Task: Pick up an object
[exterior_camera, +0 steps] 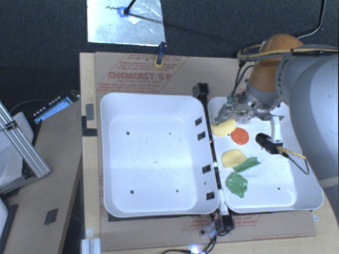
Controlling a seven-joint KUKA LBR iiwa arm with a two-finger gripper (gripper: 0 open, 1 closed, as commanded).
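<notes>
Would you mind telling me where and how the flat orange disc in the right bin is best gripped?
Probably across its middle, coming straight down from above: the orange disc lies flat on the floor of the right bin and is round, so any two opposite edges should suit.

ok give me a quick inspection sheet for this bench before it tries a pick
surface: cardboard-covered bench bearing left bin and right bin
job's things: all in right bin: upper yellow piece, orange disc, lower yellow piece, green strip, green leafy piece
clutter: yellow clip at the cardboard's far edge
gripper: over right bin's far left corner, by the upper yellow piece; grip cannot be told
cables: black cable at top right
surroundings: silver sheet beyond the bench; metal frame at left
</notes>
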